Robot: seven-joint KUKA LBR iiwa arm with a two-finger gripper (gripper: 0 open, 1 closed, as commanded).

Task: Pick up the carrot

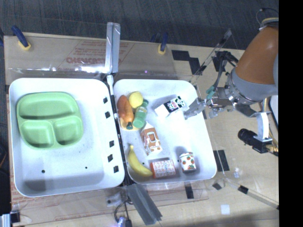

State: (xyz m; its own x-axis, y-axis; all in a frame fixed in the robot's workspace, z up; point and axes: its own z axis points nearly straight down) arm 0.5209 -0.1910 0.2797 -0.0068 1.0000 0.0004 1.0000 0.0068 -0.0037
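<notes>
The smooth orange carrot [125,109], a plastic toy by the look of it, lies in the right-hand shallow white bin [201,141], close to its left wall near the back corner. It runs lengthwise along that wall, its fat end toward the back. A round yellow lemon-like fruit [136,99] touches it at the upper right, and a small green bottle-shaped toy [139,117] presses against its right flank, so only the wall side and the top look free.

I would judge it light, stiff and hollow, with a glossy skin that could slip out of a pinch. Its rounded, tapering body suggests taking it across the thick middle, fingers closing crosswise to its length; one finger would have to slide between carrot and wall, the other between carrot and green toy, and that looks a tight fit.

The grey arm's tool [195,109] hangs at the bin's right rim, beside a black-and-white carton [171,105], well apart from the carrot. From here it is too small and blurred to say how it stands; I cannot tell. Nothing shows between its tips.

The left bin holds a pale green divided tray [48,118].
</notes>
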